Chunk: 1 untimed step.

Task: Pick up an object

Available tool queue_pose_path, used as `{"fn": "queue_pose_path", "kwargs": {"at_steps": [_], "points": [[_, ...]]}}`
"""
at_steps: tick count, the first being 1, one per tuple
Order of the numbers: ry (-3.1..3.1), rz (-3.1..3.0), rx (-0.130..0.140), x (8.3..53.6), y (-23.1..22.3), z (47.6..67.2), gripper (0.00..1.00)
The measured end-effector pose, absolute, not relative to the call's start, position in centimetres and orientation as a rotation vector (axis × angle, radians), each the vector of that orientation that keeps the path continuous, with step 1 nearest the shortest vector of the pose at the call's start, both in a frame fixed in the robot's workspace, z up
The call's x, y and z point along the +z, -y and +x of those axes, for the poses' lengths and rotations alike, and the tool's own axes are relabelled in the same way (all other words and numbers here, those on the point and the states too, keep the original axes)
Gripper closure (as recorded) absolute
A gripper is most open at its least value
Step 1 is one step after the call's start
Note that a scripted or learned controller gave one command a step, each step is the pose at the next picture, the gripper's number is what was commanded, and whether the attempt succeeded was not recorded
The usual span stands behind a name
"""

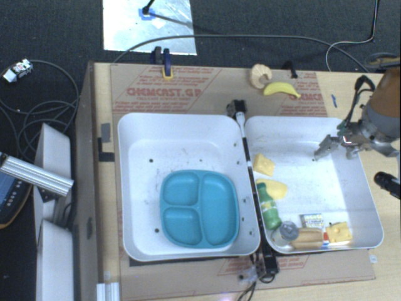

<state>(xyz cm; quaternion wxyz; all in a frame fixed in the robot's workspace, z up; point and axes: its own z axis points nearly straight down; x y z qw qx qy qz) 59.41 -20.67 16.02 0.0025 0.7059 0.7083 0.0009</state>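
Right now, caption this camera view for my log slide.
Gripper hovers open over the right bin's upper area; toy foods cluster along its near edge; a blue divided plate sits in the left bin.

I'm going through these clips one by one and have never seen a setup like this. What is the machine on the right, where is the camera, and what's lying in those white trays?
The single camera is fixed above the bench, looking down at a slant. The arm reaching in from the right is a grey robot arm with an orange band; its gripper hangs over the upper part of the right bin, with nothing between its fingers. The left bin holds a blue divided plate. The right bin holds small toy foods, mostly along its left and near sides: yellow pieces, a green bottle and others too small to name. Outside the bins, on the bench behind them, lies a banana.
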Motion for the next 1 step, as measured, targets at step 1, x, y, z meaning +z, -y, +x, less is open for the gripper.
{"fn": "queue_pose_path", "kwargs": {"at_steps": [1], "points": [[-2.226,2.215,0.002,12.95,19.51,66.64,0.00]]}}
